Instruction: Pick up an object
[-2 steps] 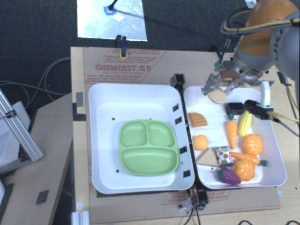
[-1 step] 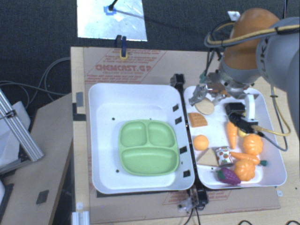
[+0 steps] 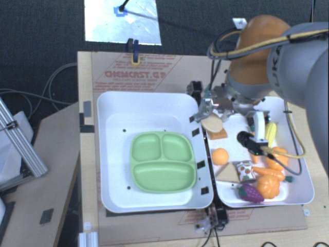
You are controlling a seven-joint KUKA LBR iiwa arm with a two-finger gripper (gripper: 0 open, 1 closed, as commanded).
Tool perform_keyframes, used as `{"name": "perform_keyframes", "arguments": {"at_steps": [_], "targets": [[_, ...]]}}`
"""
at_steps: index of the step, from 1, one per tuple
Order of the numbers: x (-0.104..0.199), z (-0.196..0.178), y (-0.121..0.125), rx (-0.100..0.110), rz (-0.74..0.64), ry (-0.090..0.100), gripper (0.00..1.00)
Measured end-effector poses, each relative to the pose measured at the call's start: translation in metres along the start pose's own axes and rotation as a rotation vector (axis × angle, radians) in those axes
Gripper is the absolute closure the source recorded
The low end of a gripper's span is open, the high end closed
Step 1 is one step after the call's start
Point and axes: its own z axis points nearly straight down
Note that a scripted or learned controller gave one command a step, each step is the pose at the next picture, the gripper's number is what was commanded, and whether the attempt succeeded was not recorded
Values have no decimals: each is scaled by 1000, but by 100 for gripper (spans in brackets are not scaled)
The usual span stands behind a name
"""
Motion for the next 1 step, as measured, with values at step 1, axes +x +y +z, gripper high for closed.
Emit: {"name": "perform_keyframes", "arguments": {"at_steps": [1], "targets": [[25, 5, -34, 1, 1, -1, 100]]}}
